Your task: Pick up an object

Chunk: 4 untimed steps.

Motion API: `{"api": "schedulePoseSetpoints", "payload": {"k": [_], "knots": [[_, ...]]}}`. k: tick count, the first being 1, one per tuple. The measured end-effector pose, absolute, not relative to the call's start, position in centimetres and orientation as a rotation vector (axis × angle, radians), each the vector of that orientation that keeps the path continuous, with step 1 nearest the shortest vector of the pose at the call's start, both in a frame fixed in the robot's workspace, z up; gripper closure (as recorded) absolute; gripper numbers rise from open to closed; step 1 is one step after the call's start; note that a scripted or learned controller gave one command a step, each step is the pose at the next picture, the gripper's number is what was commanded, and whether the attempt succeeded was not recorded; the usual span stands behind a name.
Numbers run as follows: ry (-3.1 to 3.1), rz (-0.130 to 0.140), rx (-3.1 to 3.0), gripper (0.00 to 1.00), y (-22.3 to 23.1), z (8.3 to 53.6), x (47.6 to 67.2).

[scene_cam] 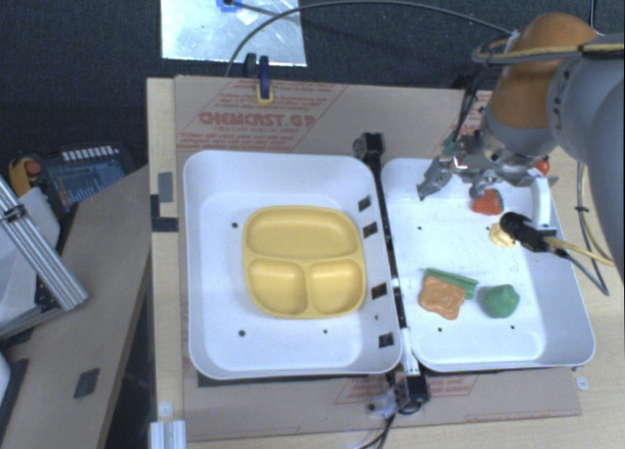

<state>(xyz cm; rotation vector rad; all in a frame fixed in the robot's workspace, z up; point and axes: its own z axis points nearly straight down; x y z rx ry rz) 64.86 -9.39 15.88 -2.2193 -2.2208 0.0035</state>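
My end effector hangs over the back of the right bin, and its fingers are apart with nothing between them. A small red-orange toy lies just beside it. A little yellow thing, an orange waffle-like toy, a green stick and a green lump lie nearer the front. The left bin holds a yellow tray with three parts.
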Motion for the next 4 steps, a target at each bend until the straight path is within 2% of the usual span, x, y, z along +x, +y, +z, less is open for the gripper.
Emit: {"api": "schedulePoseSetpoints", "payload": {"k": [1, 2, 3, 4], "knots": [[-2.223, 0.001, -2.220, 0.00, -9.7, 10.0, 65.5], [-2.224, 0.000, -2.221, 0.00, -9.7, 8.4, 65.6], [-2.225, -0.005, -2.223, 1.00, -9.7, 9.7, 65.7], [-2.226, -0.007, -2.226, 1.00, -10.5, 15.6, 66.4]]}}
